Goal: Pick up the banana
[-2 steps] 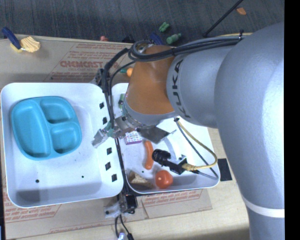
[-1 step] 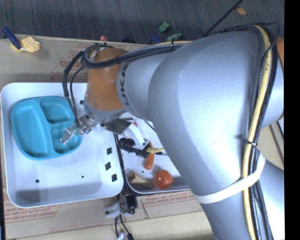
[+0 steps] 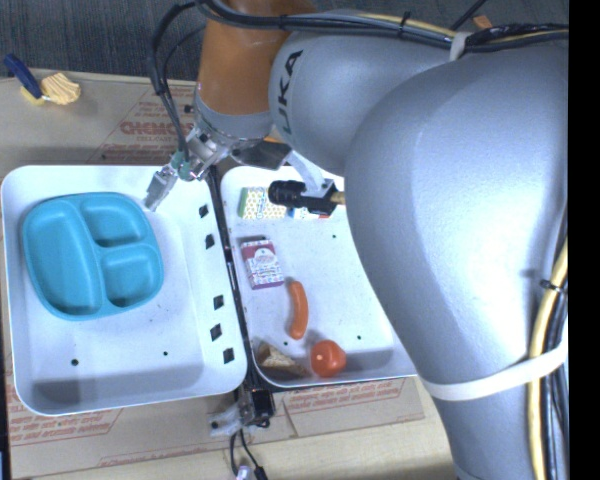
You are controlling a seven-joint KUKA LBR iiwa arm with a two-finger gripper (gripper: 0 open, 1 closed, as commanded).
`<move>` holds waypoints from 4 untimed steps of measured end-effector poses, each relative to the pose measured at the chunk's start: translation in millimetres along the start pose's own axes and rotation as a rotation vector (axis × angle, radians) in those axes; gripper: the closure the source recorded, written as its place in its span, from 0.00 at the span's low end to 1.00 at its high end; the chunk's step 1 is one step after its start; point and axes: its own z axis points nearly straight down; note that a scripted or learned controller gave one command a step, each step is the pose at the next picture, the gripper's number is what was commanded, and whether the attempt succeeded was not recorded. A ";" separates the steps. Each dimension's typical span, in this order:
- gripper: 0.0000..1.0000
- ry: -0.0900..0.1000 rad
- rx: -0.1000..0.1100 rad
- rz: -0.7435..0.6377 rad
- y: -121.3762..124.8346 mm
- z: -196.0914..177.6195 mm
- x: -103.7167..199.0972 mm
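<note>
Gripper (image 3: pixel 162 186): over left bin (image 3: pixel 40 388), far-right corner, beside blue divided tray (image 3: pixel 85 253); grip state I cannot tell. Banana: I can't place it; possibly the brownish item (image 3: pixel 277 360) at right bin's (image 3: pixel 365 353) near edge. Step: approach. Next: cross right and nearer.

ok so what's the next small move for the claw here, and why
Probably lift and swing back toward the right bin. The claw hangs over the left bin beside the blue tray, which is no banana. The right bin's visible things are a red box, an orange stick and a tomato, and the arm covers its right part, so the banana may lie under there.
</note>
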 end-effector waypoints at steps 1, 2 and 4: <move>0.00 0.002 0.004 0.075 -90.6 -40.4 -39.2; 0.00 0.005 0.005 -0.018 -76.8 2.4 53.1; 0.00 0.004 0.006 0.243 -133.7 -60.3 116.3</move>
